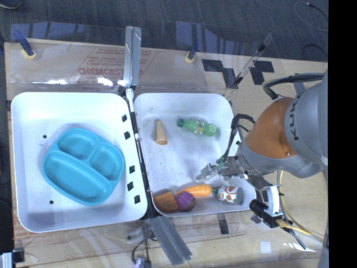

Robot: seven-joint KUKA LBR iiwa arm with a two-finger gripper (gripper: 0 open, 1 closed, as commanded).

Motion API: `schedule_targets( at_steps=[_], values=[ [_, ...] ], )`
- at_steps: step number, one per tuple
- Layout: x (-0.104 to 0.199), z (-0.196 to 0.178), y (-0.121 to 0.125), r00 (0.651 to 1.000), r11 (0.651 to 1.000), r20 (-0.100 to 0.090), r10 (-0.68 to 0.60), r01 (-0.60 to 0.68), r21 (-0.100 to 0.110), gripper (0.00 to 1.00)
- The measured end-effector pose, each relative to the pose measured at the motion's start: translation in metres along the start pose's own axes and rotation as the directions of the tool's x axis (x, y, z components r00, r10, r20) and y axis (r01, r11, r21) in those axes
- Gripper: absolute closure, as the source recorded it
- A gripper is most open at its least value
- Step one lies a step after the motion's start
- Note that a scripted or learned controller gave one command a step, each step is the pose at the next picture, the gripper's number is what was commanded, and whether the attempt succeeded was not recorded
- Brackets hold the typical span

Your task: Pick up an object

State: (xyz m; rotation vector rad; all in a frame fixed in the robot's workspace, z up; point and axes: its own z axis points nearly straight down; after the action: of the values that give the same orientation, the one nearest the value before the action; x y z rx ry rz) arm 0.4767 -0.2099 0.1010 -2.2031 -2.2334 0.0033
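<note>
Reaching in over the right bin [146, 149], the gripper [209, 172] hangs low with its fingers parted, nothing between them.

Nearest row, along the bin's front wall, four items:
- One toy carrot [196, 191], just beneath the fingertips, lying flat, not gripped.
- One small can with a red-and-white label [228, 194], beside the carrot on the arm side of the fingers.
- One purple round item [186, 201], touching the carrot's end, forward of the fingers.
- One brown bread-like piece [164, 200], touching the purple item on the side away from the fingers.

Farther back, two items:
- One green bottle [198, 127], on its side, well beyond the fingers.
- One ice-cream cone [160, 132], beyond and across from the fingers toward the divider.

Left bin [28, 116]: one blue three-compartment plate [82, 164], well apart from the fingers.
</note>
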Motion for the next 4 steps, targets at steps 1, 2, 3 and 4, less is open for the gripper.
schedule_targets(
  at_steps=[1,2,3,4],
  values=[
    [0.091,0.010,0.001,1.000,1.000,-0.001,0.003,-0.003,0.000,0.00],
    [0.090,0.001,0.001,1.000,1.000,-0.001,0.000,0.000,0.003,1.00],
    [0.073,-0.162,0.040,1.000,1.000,0.001,0.005,-0.005,-0.003,1.00],
    [0.032,-0.022,-0.001,1.000,1.000,-0.001,0.008,-0.008,0.001,1.00]
  ],
)
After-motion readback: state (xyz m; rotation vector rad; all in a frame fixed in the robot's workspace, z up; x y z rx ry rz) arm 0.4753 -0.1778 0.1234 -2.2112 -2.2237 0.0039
